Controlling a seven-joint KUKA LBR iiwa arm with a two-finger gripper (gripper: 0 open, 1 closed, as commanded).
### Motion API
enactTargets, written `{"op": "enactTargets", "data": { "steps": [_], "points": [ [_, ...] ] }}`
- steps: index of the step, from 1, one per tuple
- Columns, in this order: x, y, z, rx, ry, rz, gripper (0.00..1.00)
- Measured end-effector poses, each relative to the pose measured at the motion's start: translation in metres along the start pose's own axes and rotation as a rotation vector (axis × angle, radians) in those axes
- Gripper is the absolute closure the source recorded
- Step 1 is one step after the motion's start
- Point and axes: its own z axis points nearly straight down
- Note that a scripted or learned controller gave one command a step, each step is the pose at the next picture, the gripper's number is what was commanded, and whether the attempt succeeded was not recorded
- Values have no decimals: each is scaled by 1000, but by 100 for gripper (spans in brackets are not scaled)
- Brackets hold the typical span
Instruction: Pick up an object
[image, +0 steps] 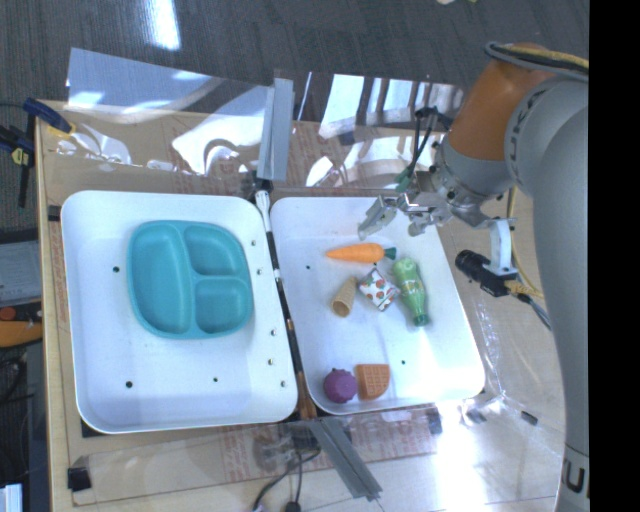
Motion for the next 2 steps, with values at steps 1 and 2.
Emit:
{"op": "enactTargets", "data": {
  "steps": [1, 2],
  "points": [
    [-12, -10, 107, 0, 0, -174, 0],
    [34, 11, 124, -3, -1, -89, 0]
  ]
}}
